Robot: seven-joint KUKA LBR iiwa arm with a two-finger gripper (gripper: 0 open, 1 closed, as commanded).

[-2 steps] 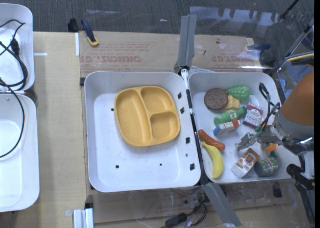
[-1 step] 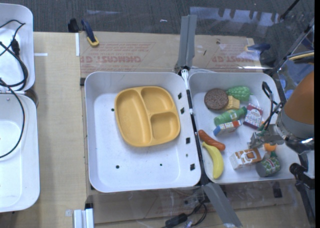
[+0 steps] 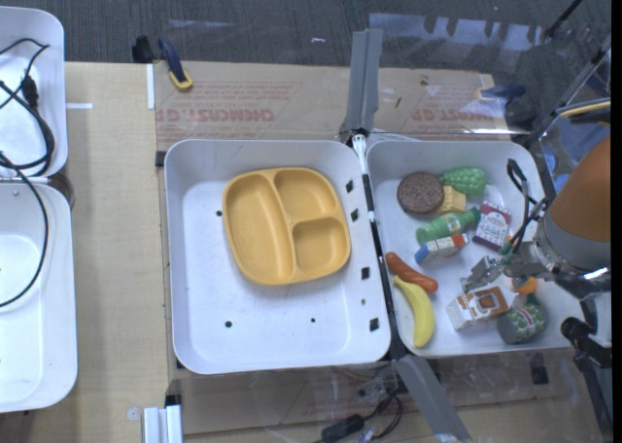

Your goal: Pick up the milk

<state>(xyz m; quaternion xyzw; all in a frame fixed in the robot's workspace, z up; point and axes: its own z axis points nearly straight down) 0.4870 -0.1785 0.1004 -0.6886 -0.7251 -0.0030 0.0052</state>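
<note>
Milk carton [image 3: 480, 306] sits low in the right bin [image 3: 387, 161], a small white-and-orange box lying on the bin floor near the front wall, and it is not lifted. Just to its right rests a grey-green lump [image 3: 523, 323], close enough that the two look to be touching. On its left, the banana [image 3: 418, 309] curves along the bin's left wall, with an orange-red carrot-like piece [image 3: 411, 271] lying above it.

Now the arm: the gripper [image 3: 491, 267] hangs right over the carton's upper edge, metal parts low in the bin, the orange band of the arm [image 3: 588, 200] bulking in from the right. How the jaws stand I cannot tell; they are a tangle of grey metal against the clutter, and nothing shows the carton caught between them. So I judge the reach as made, or nearly so, with the grasp and the lift both left to do.

Further back, the green bottle [image 3: 447, 229] lies tilted, a small red-and-white packet [image 3: 493, 227] beside it, then the brown cookie [image 3: 420, 192] and the green bumpy toy [image 3: 464, 180] near the far wall.

Across the divider, the left bin [image 3: 194, 315] carries the yellow divided plate [image 3: 288, 224], well apart from the action. All of it sits on the bench [image 3: 253, 101].
</note>
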